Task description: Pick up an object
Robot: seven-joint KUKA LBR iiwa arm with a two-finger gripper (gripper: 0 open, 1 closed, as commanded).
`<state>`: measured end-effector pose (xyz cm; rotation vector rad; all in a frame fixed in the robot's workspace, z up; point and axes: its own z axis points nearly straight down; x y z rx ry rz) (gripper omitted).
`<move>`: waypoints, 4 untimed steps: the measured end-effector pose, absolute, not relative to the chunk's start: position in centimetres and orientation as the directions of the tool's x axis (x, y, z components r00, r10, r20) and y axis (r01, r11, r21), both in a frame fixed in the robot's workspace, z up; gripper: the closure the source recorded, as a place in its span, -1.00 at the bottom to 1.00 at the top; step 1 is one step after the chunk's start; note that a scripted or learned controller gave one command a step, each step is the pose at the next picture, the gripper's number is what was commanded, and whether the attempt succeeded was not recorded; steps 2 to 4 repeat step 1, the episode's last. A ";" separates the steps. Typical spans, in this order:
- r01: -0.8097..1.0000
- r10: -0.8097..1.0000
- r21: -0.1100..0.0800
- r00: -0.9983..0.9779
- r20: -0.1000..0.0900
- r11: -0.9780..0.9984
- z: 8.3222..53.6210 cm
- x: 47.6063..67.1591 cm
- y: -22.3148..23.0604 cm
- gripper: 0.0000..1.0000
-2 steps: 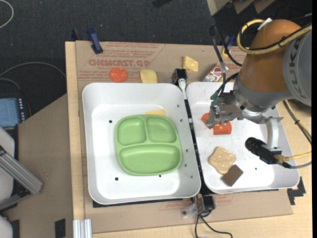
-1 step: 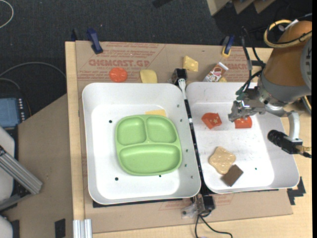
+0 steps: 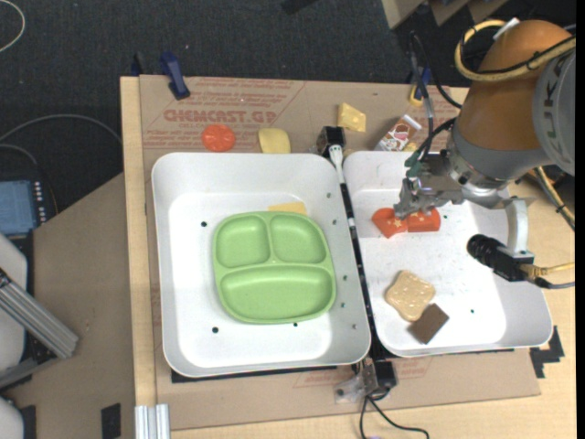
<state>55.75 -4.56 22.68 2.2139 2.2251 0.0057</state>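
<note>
Two white bins share the bench; the gripper (image 3: pixel 416 199) hangs directly over the red plastic block (image 3: pixel 405 220) near the right bin's (image 3: pixel 512 327) far edge, grip state unclear.

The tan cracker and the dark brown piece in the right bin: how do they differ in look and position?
The tan cracker is pale and larger, with rounded, scalloped edges; the dark brown piece is smaller, near black-brown and square-cornered. The cracker lies nearer the bin's middle; the brown piece sits just below it, closer to the right bin's front rim, at its corner. Both lie flat, apart from the gripper.
</note>
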 end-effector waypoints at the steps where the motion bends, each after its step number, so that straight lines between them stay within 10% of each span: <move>1: 1.000 1.000 -0.006 0.009 -0.001 -0.009 18.0 54.9 -14.3 1.00; 4: 1.000 1.000 -0.006 0.009 -0.001 -0.009 18.0 54.9 -14.3 1.00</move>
